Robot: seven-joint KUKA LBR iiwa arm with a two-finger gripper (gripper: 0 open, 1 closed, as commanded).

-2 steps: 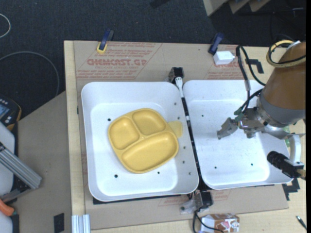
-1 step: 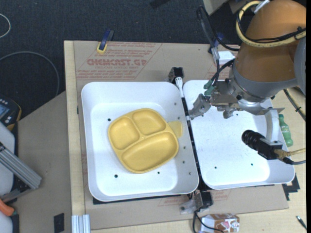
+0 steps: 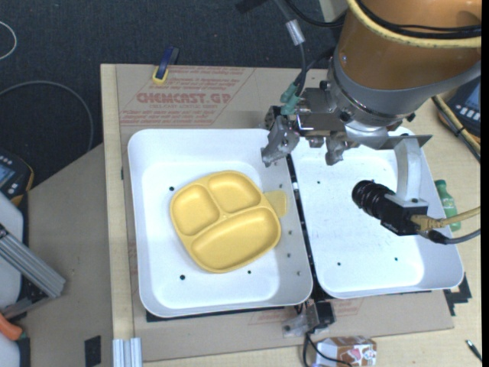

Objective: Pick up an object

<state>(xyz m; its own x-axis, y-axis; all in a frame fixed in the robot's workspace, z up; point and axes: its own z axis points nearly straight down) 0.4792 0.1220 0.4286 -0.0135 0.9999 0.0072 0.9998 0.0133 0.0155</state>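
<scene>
A yellow divided plate with three compartments lies in the left bin, a little right of its middle and tilted. My gripper hangs above the wall between the two bins, at their far end, just beyond the plate's far right corner. Its fingers stand apart, one over the left bin's far right corner and the other over the right bin. Nothing sits between them. The gripper is open and apart from the plate.
A black cylindrical part on a grey bracket hangs from the arm over the right bin. A small green object sits at that bin's right rim. A blue and yellow clip lies on the cardboard behind the bins.
</scene>
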